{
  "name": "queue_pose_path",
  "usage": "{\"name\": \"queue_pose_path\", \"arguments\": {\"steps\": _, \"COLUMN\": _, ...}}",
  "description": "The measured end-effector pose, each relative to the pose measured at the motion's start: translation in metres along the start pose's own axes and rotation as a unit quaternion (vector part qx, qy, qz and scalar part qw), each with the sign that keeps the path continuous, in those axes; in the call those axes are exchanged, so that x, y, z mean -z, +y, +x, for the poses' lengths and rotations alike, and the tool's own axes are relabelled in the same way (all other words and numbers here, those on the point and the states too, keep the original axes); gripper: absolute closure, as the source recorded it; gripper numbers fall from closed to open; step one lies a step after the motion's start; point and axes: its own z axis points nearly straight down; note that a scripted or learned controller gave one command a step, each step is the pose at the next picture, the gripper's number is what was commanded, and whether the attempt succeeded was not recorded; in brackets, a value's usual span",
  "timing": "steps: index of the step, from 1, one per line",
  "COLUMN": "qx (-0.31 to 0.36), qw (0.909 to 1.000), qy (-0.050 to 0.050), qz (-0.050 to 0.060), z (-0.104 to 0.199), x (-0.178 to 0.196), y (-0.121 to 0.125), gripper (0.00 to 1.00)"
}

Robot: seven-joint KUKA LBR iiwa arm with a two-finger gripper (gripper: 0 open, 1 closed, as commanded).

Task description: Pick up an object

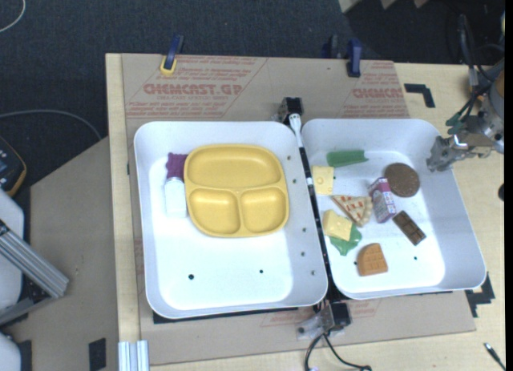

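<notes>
**Stock at my jaws**

Right shallow white plastic bin point(449, 269): beneath me. Left white bin point(224, 289): well off, carrying yellow three-compartment plastic tray point(236, 188). My gripper point(440, 155): at right bin's far edge; grip state, cannot tell. Round brown cookie point(401, 179): just beside me.

Dark carpet floor point(96, 9) surrounds a paper-covered wooden bench point(240, 89), evenly lit.

Gripper point(442, 155) low at the right edge, arm reaching in behind.
</notes>
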Motion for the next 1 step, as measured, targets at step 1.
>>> {"name": "queue_pose_path", "arguments": {"steps": 1, "qx": 0.003, "qw": 1.0, "qy": 0.003, "qz": 0.003, "z": 0.0627, "x": -0.0029, "y": -0.0016, "gripper": 1.0}}
